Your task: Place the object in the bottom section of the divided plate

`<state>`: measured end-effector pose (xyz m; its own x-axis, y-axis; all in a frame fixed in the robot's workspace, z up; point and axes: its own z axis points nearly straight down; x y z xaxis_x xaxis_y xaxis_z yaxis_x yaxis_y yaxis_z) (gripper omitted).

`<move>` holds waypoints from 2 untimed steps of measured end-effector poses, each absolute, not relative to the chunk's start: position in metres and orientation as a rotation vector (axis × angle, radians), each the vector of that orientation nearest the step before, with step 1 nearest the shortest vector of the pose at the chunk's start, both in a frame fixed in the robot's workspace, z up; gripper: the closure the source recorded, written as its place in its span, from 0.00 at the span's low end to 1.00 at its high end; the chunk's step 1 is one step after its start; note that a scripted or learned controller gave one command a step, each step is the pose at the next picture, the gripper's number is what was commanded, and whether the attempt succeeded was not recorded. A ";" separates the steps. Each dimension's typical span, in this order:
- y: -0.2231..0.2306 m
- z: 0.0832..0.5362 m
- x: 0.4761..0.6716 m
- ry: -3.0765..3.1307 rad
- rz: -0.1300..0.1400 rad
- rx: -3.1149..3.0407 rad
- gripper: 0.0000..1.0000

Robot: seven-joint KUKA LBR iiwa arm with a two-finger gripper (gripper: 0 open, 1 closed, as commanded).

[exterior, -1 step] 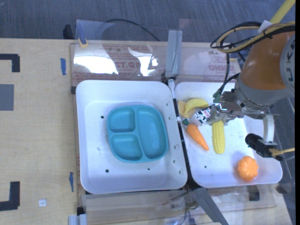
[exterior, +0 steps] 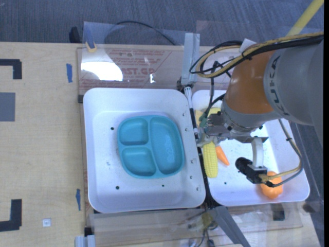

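Your arm (exterior: pixel 288 81) is the biggest worry. Its bulk covers the gripper (exterior: pixel 209 133), so you cannot tell whether the gripper is open, closed or gripping anything, and a missed pick could go unnoticed. The gripper hangs over the right bin (exterior: pixel 295 192), close to that bin's plate-side wall. A carry toward the left bin (exterior: pixel 103 189) has to clear both rims, and a low sweep could clip them.

The blue plate (exterior: pixel 151 145) lies well off to the gripper's far side, across those walls. Its three sections sit close together, so a sloppy release could drop the item in the wrong one.

The corn (exterior: pixel 209 159) is probably your object. It lies just beyond the gripper tip, hard against the wall, which leaves little room on that side. It is round and could roll out of a loose pinch. The small carrot (exterior: pixel 222 156) lies just beside the corn and could get caught up in the grab. An orange piece (exterior: pixel 272 190) sits farther off, toward the arm's base side.

The arm reaches in bent, with its orange wrist turned down over the gripper.
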<state>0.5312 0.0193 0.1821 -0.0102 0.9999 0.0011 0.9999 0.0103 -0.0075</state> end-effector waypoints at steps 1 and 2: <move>0.024 0.184 0.491 -2.160 0.004 -2.276 1.00; 0.016 0.184 0.479 -2.214 0.005 -2.222 1.00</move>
